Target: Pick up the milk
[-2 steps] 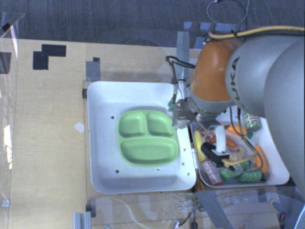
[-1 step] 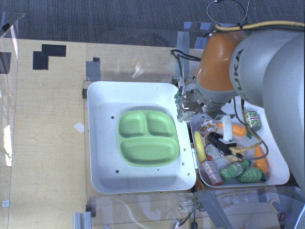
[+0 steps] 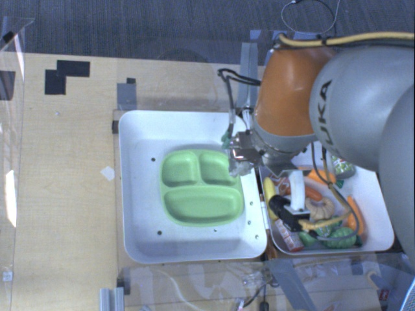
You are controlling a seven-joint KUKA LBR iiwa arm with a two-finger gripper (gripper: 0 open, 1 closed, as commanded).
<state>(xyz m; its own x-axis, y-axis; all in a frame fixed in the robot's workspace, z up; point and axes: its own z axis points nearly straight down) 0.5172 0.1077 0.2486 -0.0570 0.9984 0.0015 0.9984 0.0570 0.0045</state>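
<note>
Dark grey carpet runs along the top of frame; below it a pale wood bench (image 3: 65,173) w/ black tape patches (image 3: 65,75) at upper left. Two shallow white bins sit side by side, centre to lower right.

Left bin (image 3: 139,238) holds a green divided tray (image 3: 201,203), lying flat: two small compartments on top, one long one below. Tray sits right of the bin's middle.

Right bin (image 3: 379,232) is crowded w/ toy food. Milk (image 3: 296,188) is a small white upright item in the left-centre of that bin, just right of a yellow banana (image 3: 268,190) lying along the bin's left wall. An orange carrot (image 3: 354,214) lies toward the right side, and a dark green veg piece (image 3: 337,240) sits near the bottom edge. Other bits are too jumbled to name.

Arm (image 3: 363,102) comes in from the right and covers the upper right of frame, w/ its orange band (image 3: 288,89) above the bins' shared edge. Gripper (image 3: 237,157) hangs over the left bin's right side, just by the tray's upper-right corner, so it's left of the milk and apart from it. Can't tell whether the claw is open or closed from this angle.
</note>
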